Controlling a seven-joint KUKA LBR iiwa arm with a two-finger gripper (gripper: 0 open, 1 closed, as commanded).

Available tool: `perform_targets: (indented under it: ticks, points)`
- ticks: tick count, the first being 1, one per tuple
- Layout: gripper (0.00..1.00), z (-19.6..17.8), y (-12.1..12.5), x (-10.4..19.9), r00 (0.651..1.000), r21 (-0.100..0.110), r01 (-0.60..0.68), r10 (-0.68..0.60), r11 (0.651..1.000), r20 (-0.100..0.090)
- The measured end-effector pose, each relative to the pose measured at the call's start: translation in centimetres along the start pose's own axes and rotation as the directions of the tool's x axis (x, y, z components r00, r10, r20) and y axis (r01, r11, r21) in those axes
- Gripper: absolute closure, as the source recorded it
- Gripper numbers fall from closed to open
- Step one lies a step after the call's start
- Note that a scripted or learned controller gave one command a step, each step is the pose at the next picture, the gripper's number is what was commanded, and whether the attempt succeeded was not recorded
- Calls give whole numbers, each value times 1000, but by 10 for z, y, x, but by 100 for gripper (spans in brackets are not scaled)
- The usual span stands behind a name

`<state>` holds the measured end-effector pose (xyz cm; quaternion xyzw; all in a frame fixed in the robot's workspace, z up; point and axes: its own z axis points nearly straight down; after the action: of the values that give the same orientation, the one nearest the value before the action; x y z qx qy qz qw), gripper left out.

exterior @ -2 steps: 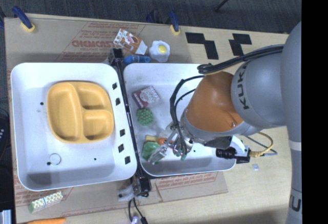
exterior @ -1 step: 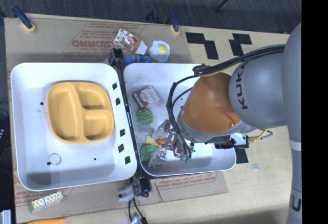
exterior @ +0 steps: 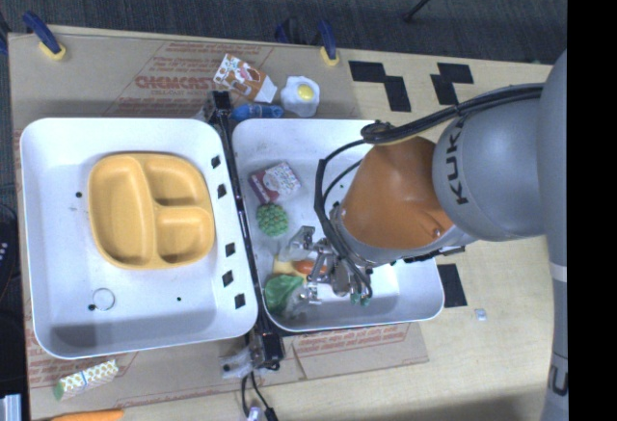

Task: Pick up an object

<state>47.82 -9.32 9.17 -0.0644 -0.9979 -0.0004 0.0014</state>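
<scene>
Grey and orange, the arm (exterior: 453, 188) hangs closest to the lens, over the right bin (exterior: 424, 299), with the gripper (exterior: 328, 279) low among the things at that bin's near end. Whether the gripper is spread or closed cannot be told from this slant; nothing is plainly seen between its tips.

Likely targets lie right under it: a green leafy toy (exterior: 281, 292) and an orange-and-yellow piece (exterior: 294, 266) touching each other, so a good try would settle on one alone, squarely over its middle, and lift straight up without dragging the neighbour or scraping the bin wall. A round green ball (exterior: 272, 219) and a small red-and-white packet (exterior: 276, 181) lie farther up the same bin, apart from the gripper and easier to take singly.

Counted: two white bins; one yellow divided tray (exterior: 151, 209) in the left bin (exterior: 48, 217); four small things in the right bin; on the desk (exterior: 116, 63) beyond the bins, one snack packet (exterior: 237, 74), one blue thing (exterior: 255, 111) and one yellow-and-white thing (exterior: 301, 94).
</scene>
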Motion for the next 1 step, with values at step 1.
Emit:
perform_targets:
  ticks: [1]
  points:
    - [0,0,2,-1,999,0,52,-52,999,2]
